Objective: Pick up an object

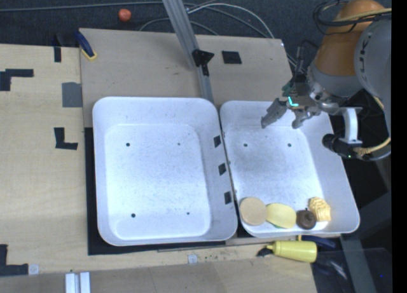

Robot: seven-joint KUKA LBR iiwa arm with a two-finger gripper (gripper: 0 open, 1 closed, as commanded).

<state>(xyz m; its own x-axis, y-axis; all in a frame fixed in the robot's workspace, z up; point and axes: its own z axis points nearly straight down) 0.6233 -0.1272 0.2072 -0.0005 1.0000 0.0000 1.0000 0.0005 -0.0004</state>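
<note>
Jaws: spread apart, nothing between them; gripper (283, 119) hangs over the right bin's far end.
Yellow tool (294, 250): on the bench, just outside the right bin's near rim.
Right bin (331, 177): tan disc (253, 210), yellow piece (280, 215), dark round piece (306, 220), knobbly yellow toy (319, 208) clustered along its near wall.
Handling: probably light and rigid; the disc lies flat, so the toy's sides offer better purchase.
Left bin (102, 158): bare floor.

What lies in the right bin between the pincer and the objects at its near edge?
Nothing: in the camera view, bare speckled bin floor separates the open pincer from the tan disc, yellow piece and brown piece.
</note>
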